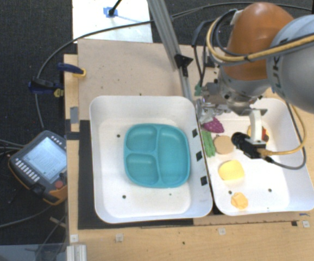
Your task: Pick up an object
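The hand [208,112] hung low over the purple object [213,126] at the right bin's [303,192] left wall, likely lined up to grab it, though its grip couldn't be made out, with the tan disc [223,144] just beside that purple piece.

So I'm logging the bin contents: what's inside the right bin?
The right bin holds a purple piece, a tan disc, a pale yellow block, a small orange-yellow piece and something green by its left wall. The arm covers its far part.
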`<state>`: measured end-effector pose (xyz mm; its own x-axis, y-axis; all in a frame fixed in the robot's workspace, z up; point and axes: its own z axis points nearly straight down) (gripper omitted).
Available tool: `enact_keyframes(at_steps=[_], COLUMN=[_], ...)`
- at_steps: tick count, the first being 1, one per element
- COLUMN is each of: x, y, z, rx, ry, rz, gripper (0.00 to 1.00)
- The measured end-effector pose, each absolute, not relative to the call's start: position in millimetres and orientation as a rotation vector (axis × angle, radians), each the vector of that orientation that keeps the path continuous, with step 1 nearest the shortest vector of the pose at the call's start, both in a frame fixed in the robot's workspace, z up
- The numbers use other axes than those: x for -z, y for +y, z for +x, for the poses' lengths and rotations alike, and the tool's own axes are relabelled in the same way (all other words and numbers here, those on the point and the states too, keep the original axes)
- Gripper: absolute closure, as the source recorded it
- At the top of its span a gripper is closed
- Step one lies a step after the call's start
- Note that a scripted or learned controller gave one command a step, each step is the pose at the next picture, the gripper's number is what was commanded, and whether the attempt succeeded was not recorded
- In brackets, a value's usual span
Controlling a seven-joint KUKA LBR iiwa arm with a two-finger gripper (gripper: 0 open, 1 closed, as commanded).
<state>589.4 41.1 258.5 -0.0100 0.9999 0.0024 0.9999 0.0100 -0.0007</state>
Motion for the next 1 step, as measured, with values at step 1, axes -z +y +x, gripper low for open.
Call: enact_keyframes(at_steps=[1], x=[-240.0], y=[88.2], z=[565.4], rx=[0.0], ry=[-2.23], rz=[-2.209], gripper=[1.0])
